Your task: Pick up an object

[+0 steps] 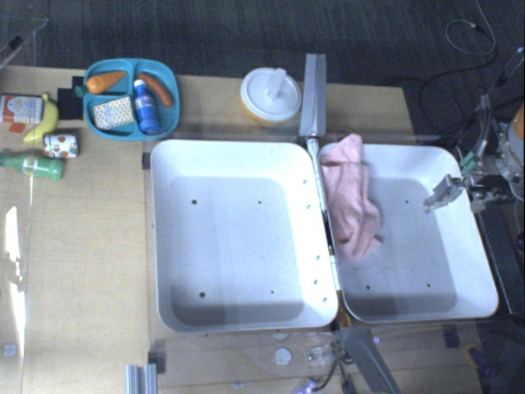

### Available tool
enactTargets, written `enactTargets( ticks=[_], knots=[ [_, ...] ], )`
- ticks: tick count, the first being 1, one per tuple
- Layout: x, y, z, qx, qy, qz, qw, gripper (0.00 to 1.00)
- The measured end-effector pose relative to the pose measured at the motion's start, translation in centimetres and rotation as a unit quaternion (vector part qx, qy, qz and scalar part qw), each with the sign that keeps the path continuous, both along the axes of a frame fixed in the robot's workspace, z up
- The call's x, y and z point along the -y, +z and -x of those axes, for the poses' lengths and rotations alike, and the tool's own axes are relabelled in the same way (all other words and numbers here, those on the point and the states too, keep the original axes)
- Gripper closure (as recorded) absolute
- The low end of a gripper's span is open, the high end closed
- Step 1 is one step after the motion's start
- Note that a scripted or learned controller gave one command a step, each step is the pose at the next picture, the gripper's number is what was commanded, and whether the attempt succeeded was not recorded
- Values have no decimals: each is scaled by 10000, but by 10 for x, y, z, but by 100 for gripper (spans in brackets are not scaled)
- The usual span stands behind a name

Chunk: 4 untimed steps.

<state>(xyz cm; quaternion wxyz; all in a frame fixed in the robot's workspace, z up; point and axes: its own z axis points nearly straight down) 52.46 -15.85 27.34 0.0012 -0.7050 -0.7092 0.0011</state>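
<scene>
pink cloth [351, 197] in right bin [426, 298], claw [445, 190] above

Crumpled pink cloth [350, 197] lies at left side of right shallow white bin [459, 298]; two-finger metal gripper [443, 192] hovers above bin's right side.

Two white bins [234, 158] side by side on the bench. One pink cloth [351, 197], in the right bin [472, 245]. One gripper [444, 191]. One round white-lidded tub [271, 94]. One blue divided tray [168, 105], with one carrot [107, 80], one blue bottle [146, 107], one orange sausage-like piece [162, 92] and one pale patterned item [112, 113]. One banana [44, 118], one small can [61, 145], one green bottle [33, 166], one small carton [20, 108].
</scene>
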Motion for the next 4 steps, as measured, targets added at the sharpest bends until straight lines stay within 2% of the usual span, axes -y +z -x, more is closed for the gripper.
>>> enactTargets(
  ticks=[1,2,3,4],
  knots=[
    [-30,-178,-53,21,-474,-1,9989,0],
    [-68,-184,-94,91,574,20,9983,0],
    [-42,-18,-146,34,1157,9,9933,0],
    [-54,-120,-144,-6,1129,-5,9936,0]
  ],
)
